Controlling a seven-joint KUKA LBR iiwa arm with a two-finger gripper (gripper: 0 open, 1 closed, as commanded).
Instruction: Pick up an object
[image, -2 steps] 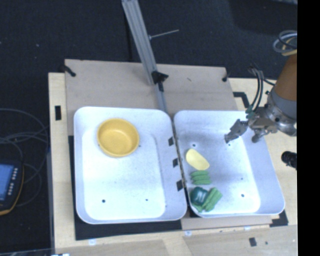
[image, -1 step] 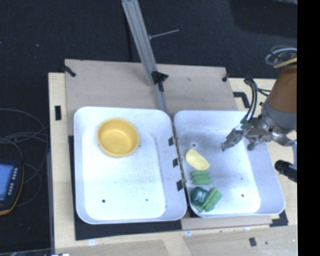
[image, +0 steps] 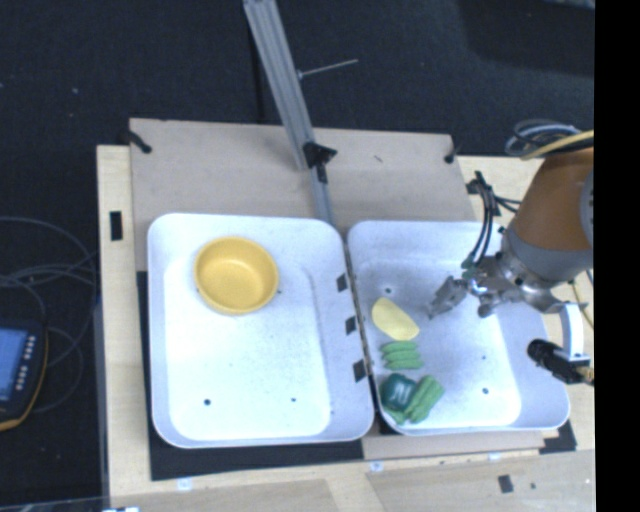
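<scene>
Your arm enters over the desk's right edge, with the claw (image: 462, 297) hanging over the middle of the right bin (image: 500, 400), toward its far half. Fingers look spread apart, one prong angled down-left, the other shorter beside it; nothing sits between them. The candidates lie in a loose column along that bin's left wall: a pale yellow piece (image: 394, 320) farthest from the near edge, a small green ridged piece (image: 401, 354) just below it, then a dark green block (image: 397, 389) touching a lighter green pod-shaped piece (image: 425, 397) in the near left corner. The yellow piece is the closest target, just left of the claw and apart from it. The left bin (image: 180, 400) holds a yellow bowl (image: 236, 275) in its far left part, well away. My read: the grasp has not begun. Watch for these risks. The items crowd the dividing wall, so a descending finger may strike the rim or land on two pieces at once. The yellow piece looks rounded and smooth and could squirt sideways as you close. The two touching green pieces may come up together or knock each other loose.
</scene>
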